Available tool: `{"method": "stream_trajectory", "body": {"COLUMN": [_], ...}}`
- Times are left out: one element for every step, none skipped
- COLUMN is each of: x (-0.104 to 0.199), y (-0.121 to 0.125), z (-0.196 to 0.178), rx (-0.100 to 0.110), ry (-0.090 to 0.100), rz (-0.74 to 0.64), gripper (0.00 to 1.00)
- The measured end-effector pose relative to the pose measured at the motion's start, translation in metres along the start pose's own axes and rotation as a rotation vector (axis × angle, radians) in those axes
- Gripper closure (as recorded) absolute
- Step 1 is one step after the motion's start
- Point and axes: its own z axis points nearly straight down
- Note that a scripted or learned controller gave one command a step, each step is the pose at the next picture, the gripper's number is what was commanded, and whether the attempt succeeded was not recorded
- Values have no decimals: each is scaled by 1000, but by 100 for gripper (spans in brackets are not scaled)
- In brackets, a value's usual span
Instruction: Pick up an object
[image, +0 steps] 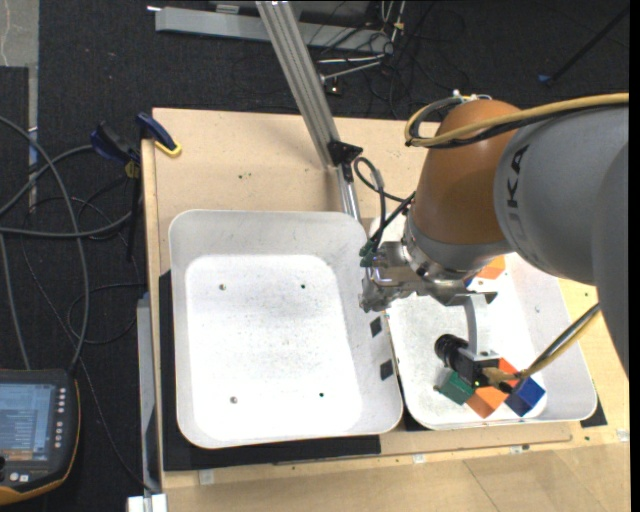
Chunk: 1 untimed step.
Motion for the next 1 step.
{"method": "stream_trajectory", "body": {"x": [39], "y": [-19], "z": [4], "rx": [4], "ry": [-1], "rz": [2], "gripper": [100]}}
